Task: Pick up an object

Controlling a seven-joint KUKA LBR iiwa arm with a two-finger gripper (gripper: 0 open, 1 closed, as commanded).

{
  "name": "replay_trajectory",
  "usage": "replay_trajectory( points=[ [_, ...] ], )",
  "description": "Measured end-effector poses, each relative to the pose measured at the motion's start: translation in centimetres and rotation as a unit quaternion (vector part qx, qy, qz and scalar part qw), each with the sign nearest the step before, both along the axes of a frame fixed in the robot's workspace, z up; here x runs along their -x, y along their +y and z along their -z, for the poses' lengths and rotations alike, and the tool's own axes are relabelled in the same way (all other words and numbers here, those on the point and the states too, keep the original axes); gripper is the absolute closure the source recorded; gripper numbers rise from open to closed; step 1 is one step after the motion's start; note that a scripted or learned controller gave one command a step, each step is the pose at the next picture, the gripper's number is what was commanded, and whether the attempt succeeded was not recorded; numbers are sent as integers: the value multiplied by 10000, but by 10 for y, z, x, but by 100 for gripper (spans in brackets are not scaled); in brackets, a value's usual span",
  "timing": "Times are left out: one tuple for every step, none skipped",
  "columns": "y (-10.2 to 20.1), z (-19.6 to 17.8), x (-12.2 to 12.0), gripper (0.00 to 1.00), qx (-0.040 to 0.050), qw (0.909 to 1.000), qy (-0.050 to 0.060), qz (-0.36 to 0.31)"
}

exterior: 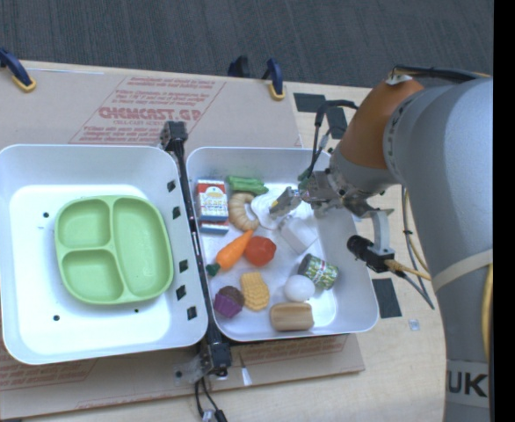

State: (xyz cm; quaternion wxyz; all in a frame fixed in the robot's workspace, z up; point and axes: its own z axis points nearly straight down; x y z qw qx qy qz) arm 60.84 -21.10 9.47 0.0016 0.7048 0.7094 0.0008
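Toy food fills my right bin [356,262], and I take the carrot [233,251] as landmark. Just beside its right end sits the tomato [259,251]; below it, the corn [255,291] and purple grape bunch [228,301]. Above and right of the carrot, my gripper [284,204] hangs low over a white item; whether it is gripping, I cannot tell. Well left of the carrot lies the green tray [114,250].

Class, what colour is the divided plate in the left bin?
Light green, clearest in the camera view.
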Motion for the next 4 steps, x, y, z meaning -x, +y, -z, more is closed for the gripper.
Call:
replay_trajectory(
  points=[
    [1, -10, 0, 100, -7, 10000, 6, -20],
    [1, -59, 47, 100, -9, 10000, 23, 11],
    [0, -107, 7, 100, -7, 10000, 18, 8],
    [0, -106, 7, 0, -8, 10000, 22, 7]
  ],
)
